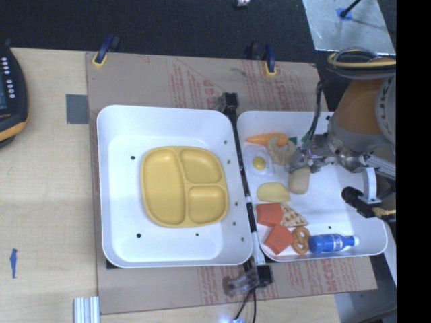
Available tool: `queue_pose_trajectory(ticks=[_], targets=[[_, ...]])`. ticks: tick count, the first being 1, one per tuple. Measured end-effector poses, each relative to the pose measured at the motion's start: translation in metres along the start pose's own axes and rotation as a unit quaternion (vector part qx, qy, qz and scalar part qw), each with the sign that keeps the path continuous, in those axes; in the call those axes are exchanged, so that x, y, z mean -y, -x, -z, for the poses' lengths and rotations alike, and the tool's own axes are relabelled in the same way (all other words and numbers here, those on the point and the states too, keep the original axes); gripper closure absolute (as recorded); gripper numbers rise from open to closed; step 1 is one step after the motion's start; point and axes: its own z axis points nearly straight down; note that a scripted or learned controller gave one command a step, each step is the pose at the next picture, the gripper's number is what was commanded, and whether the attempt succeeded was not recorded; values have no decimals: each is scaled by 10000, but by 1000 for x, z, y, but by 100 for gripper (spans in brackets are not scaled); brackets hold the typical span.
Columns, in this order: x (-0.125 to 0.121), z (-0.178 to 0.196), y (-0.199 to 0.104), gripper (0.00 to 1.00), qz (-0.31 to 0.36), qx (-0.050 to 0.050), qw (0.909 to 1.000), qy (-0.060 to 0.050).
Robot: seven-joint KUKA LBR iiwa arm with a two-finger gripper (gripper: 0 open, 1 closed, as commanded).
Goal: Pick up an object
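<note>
Beige piece [299,180], a small rounded block, is the object nearest to the gripper [301,161] and I judge it to be the one the arm goes for. It stands in the right bin [377,234], in the upper middle part, just right of a pale yellow potato-shaped thing [273,192]. The gripper is directly above the beige piece and seems to touch its top, but from this slanted camera I cannot tell how wide the tool is opened, or if it already grips anything.

Around it the bin is crowded. An orange carrot [266,139] lies near the top wall, a small yellow round item [259,162] is below it, two red blocks [273,224] and a pretzel [301,237] are lower, and a blue bottle [331,243] lies along the bottom wall. The left bin [114,200] holds a yellow divided plate [184,184].

To do this step well, the tool should come straight down and centred on the beige piece, so it does not push the potato-shaped thing aside. The close should be firm, because a rounded piece can slip out. Then the lift should be slow and vertical.
</note>
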Motion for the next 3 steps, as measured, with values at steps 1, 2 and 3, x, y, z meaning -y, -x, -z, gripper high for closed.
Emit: queue_pose_trajectory(ticks=[1, 2, 3], targets=[[-29, 84, -41, 100, 19, -17, 10000, 29], [-32, 104, -124, 100, 37, -28, 10000, -5], [15, 120, -142, 100, 8, -19, 10000, -39]])
